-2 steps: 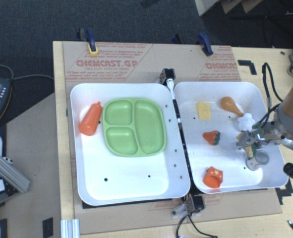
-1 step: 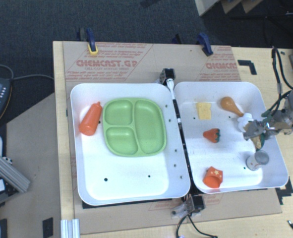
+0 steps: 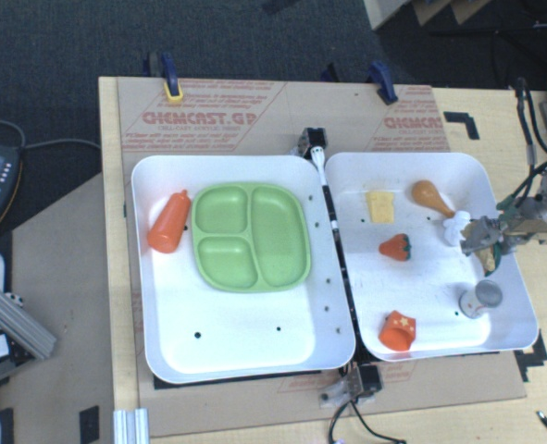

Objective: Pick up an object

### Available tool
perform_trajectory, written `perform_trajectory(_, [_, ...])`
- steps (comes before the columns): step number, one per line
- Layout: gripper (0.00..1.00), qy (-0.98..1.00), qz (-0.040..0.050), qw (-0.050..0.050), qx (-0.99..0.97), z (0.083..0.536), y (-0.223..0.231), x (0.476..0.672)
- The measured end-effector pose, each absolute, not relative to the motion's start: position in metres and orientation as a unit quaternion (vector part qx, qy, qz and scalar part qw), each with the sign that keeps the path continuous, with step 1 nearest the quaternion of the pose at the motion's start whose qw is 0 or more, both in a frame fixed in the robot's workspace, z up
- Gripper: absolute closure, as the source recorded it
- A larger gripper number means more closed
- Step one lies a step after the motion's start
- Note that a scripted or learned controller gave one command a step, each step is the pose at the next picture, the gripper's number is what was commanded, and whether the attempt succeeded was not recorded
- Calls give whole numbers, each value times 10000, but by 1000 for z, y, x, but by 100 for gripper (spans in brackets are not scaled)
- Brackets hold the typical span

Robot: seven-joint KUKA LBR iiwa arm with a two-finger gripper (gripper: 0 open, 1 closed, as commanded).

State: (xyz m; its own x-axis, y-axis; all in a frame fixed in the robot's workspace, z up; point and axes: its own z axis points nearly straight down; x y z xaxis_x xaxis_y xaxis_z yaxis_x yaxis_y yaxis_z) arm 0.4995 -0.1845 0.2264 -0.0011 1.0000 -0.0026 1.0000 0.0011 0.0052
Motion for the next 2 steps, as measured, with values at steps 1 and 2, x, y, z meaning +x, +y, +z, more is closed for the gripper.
perform_trajectory(1, [100, 7094, 4, -17, 7048, 216, -127, 508])
perform_trajectory(2, [100, 7095, 6, -19, 7047, 214, -71, 512])
